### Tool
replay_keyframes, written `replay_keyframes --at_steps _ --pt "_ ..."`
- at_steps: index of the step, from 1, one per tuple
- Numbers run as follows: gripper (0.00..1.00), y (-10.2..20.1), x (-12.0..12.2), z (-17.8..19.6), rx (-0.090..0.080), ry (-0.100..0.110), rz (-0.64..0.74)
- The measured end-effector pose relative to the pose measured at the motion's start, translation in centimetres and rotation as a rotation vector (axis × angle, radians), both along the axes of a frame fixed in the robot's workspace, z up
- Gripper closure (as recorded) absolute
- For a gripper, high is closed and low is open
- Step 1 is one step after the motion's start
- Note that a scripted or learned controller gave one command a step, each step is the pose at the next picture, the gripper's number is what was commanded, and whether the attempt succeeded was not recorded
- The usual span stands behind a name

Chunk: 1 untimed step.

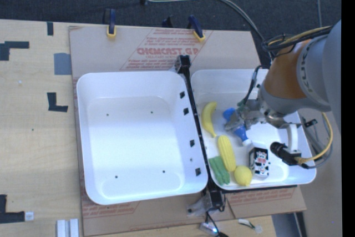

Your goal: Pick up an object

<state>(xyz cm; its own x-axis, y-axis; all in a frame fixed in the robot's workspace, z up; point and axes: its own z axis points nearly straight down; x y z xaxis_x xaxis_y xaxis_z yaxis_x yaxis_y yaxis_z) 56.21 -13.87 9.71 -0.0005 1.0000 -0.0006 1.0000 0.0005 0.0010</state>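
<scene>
**Camera view: arm down in the right bin, hovering over a blue thing**

We start with the biggest player, the arm (297, 77), grey with its orange band, reaching in from the right and bent down over the right bin (222, 79). Beside it sits the left bin (133, 91), with nothing for us to chase there.

Now the contents of the right bin. We've got a banana (209, 117) lying along the divider, a corn cob (226, 152) below it, a green vegetable (218, 170) tucked against the corner, a lemon (243, 175) just beside that, and a small black-and-white box (259, 162) near the lemon.

And the smallest piece, the blue object (235, 125), sits right under the gripper (242, 119). We can't tell whether the gripper is released or clenched; the wrist hides it, and we see nothing plainly held.

What could go wrong, in our judgement? The blue object looks small and oddly shaped, so a closing grip could skid off it. The corn cob and banana lie close by, so a slightly off descent might nudge them or trap two things at once.
</scene>
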Motion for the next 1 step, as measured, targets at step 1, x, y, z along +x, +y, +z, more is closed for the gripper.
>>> replay_keyframes --at_steps 1 --pt "1.00 7.00 6.41 9.16 0.002 -0.007 0.007"
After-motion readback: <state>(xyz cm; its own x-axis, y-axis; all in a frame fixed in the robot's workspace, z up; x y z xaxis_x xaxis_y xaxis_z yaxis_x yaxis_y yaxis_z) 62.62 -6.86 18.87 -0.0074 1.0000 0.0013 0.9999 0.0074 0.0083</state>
